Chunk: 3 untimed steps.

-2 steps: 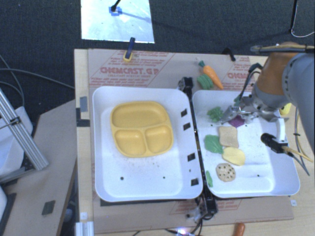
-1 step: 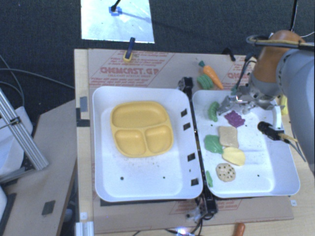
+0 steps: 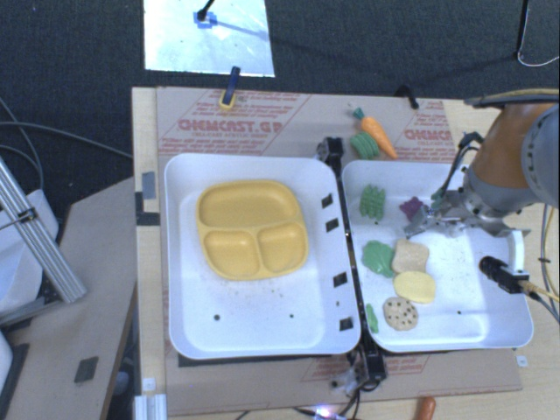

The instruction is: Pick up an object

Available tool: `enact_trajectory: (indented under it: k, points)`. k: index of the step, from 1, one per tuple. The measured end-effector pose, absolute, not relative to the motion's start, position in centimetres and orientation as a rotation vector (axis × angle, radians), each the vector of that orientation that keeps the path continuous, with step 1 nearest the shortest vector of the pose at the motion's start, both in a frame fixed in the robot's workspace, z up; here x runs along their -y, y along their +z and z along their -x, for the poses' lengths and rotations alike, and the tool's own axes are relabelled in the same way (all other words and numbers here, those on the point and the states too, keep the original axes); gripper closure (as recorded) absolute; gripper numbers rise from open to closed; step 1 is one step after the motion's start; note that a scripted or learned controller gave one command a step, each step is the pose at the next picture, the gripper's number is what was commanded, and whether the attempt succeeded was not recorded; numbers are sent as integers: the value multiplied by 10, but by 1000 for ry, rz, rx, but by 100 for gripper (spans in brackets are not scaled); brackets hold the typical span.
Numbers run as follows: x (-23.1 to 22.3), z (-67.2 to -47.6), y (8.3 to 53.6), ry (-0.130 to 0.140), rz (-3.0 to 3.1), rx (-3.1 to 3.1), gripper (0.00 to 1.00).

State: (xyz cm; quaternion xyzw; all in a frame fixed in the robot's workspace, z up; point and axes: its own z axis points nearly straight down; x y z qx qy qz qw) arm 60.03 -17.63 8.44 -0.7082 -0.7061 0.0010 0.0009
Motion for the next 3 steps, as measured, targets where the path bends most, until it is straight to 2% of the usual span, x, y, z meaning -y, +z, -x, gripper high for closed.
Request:
enact_trajectory:
  k: [1, 2, 3]
  points:
    - [207, -653, 86, -6, 2222, 2233, 0]
    - [144, -671, 89, -6, 2213, 2233, 0]
    - [186, -575, 84, 6, 2225, 2212, 0]
